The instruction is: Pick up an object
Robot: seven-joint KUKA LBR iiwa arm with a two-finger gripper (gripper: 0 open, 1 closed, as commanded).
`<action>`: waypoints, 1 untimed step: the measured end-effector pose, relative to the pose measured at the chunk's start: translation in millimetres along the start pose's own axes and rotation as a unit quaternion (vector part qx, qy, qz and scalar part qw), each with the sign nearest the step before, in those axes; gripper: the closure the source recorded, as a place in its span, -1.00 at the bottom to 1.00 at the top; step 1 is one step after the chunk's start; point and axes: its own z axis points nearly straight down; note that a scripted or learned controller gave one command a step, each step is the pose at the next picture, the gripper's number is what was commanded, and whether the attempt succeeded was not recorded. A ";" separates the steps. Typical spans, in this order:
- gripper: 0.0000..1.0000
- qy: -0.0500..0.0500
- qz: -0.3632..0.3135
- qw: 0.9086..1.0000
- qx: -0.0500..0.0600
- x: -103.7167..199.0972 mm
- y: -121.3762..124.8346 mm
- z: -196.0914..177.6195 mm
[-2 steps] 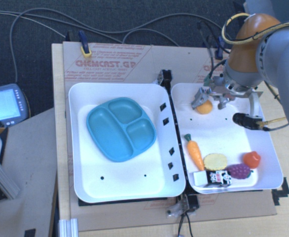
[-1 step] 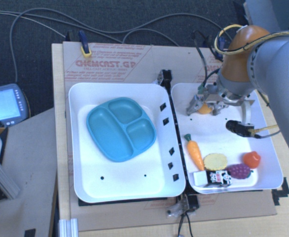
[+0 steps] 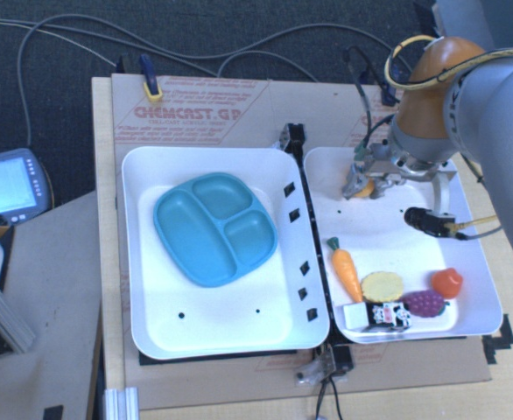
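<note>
Yellow object point(image 3: 368, 185) between fingers point(image 3: 354, 185)

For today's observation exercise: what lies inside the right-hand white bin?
The right bin holds a carrot, yellow slice, purple grapes, red tomato, small carton. The gripper covers whatever is beneath it.

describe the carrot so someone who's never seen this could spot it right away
Look in the right-hand white bin, at its left wall beside the divider. The carrot lies there, a slim orange cone with a green top pointing to the far side. Its neighbours at the near edge are rounder: a yellow piece, purple grapes, a red fruit.
</note>
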 end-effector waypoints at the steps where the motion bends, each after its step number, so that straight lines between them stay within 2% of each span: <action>1: 1.00 -0.001 0.000 1.000 -0.002 5.9 -7.6 -53.4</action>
